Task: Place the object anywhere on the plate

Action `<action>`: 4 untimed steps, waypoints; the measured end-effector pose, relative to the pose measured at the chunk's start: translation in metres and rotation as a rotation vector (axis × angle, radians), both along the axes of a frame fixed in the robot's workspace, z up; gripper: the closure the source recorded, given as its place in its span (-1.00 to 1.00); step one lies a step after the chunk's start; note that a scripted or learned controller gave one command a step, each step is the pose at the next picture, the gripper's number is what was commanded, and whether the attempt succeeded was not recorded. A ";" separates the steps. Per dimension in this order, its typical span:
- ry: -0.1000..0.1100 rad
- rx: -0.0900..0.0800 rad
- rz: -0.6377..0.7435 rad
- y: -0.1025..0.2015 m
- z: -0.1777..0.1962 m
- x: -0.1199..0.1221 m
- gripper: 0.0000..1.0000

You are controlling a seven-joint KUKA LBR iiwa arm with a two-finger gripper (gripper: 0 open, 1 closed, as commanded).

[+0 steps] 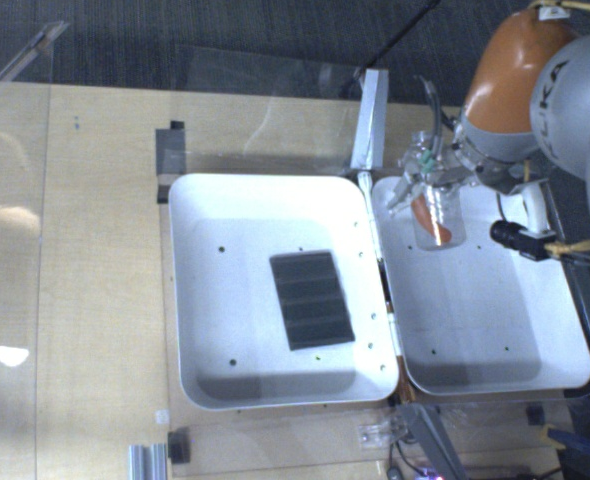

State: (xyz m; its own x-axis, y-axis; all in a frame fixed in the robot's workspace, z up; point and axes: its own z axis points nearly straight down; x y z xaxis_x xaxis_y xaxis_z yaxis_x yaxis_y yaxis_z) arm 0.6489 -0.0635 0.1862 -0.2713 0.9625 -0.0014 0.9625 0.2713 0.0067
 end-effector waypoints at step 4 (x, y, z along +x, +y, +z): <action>-0.001 -0.003 0.664 0.199 0.116 -0.072 1.00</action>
